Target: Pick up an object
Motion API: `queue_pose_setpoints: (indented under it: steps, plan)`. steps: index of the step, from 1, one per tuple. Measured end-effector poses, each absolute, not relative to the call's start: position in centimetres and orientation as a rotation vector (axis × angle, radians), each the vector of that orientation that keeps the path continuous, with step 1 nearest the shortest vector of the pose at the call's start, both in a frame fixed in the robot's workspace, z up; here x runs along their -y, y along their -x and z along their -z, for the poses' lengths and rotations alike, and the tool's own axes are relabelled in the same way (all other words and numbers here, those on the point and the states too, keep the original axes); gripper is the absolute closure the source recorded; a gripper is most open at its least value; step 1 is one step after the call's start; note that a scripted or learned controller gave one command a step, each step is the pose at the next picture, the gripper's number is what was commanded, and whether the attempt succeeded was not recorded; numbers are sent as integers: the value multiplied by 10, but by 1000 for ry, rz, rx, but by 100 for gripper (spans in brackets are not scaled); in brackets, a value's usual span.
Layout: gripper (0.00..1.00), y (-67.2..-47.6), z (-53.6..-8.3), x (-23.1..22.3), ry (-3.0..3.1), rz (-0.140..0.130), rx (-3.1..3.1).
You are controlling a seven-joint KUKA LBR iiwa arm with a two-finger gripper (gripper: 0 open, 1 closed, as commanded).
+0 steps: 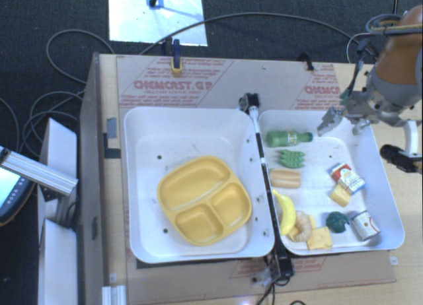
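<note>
The gripper point(344, 119) is hanging with its fingers apart and holding nothing, so it should be dropping straight onto the green bottle point(288, 138) just left of it.

In my right bin point(390, 221) lie the candidate objects: a green bottle point(287, 138) on its side near the far wall, a green ridged piece point(291, 159) just below it, then a tan bun point(285, 178). A banana point(286, 212) curves along the left wall. A red-and-white carton point(346, 178), yellow block point(340, 195), broccoli point(336, 221) and can point(363, 225) (tipped over) cluster right.
</note>
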State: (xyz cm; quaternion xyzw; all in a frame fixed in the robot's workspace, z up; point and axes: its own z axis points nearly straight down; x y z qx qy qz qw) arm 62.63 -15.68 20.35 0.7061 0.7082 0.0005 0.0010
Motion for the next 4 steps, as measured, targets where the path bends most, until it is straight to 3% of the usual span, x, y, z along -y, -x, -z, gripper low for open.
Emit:
queue_pose_setpoints:
  steps: [1, 2, 3, 4]
  plan:
    - [0, -615, -85, 181, -2219, -1, -2221]
    - [0, -670, -134, 207, -2212, -4, -2222]
    - [0, -602, -84, 207, -2220, 0, -2223]
    - [100, -603, -96, 207, -2215, -4, -2221]
